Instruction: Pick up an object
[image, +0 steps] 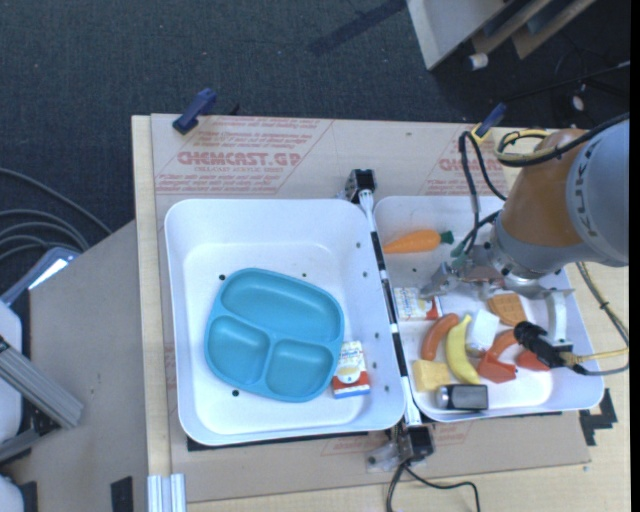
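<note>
The gripper (462, 268) hangs over the right white bin (575, 395). The yellow plastic banana (458, 349) lies at its 6 o'clock, near; the orange plastic carrot (412, 241) at its 10 o'clock.

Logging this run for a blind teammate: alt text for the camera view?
A grey and orange robot arm reaches from the right over the right bin, which holds toy food: a carrot, a banana and a sausage. The left bin holds a blue divided plate and a small carton.
</note>
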